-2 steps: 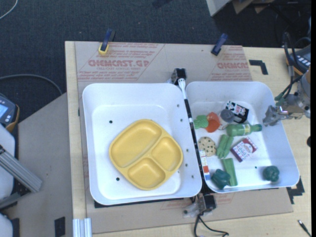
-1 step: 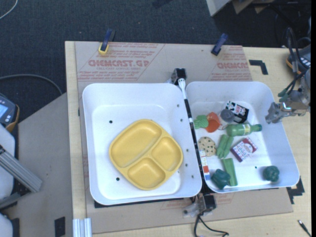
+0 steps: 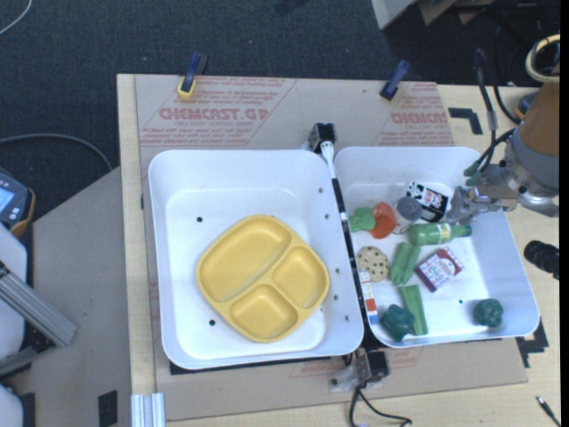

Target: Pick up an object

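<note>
Cardboard-topped bench, two white bins; arm over the right bin (image 3: pixel 507 238).

Gripper (image 3: pixel 469 199) hung low by a black-and-white pack (image 3: pixel 428 200) and green bottle (image 3: pixel 437 233); whether its fingers were apart could not be told. Cookie (image 3: pixel 372 261), red packet (image 3: pixel 439 269) and broccoli (image 3: pixel 487 311) crowded nearby; a yellow tray (image 3: pixel 262 277) lay in the left bin (image 3: pixel 169 238).

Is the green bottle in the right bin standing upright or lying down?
Lying down: the green bottle rests lengthwise on the right white bin's floor, beside the gripper.
</note>
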Controlling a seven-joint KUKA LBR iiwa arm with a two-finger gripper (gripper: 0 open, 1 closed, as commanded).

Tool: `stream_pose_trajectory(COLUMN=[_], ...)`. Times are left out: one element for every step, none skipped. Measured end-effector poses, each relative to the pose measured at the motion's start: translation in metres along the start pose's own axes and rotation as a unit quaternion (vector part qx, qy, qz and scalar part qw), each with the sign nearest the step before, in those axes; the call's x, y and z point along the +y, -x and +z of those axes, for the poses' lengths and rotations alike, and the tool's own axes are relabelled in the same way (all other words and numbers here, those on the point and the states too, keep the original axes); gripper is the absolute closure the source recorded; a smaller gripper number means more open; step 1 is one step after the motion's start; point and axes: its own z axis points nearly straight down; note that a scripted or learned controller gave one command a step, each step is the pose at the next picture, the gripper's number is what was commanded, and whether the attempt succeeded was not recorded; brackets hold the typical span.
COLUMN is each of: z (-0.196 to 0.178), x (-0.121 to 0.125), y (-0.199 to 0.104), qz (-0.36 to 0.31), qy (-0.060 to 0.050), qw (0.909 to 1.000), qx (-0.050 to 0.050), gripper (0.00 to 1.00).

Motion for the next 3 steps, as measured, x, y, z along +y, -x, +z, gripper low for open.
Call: stream_pose_trajectory(z=[-0.010, 0.007, -0.007], x=[-0.015, -0.036, -0.025], y=[-0.048, -0.075, -0.078], qz=[0.000, 0.001, 0.002], qy=[0.000, -0.002, 0.003], qw=[1.0000, 1.0000, 1.0000], qx=[0.001, 0.000, -0.001], gripper=[1.00, 1.00, 1.00])
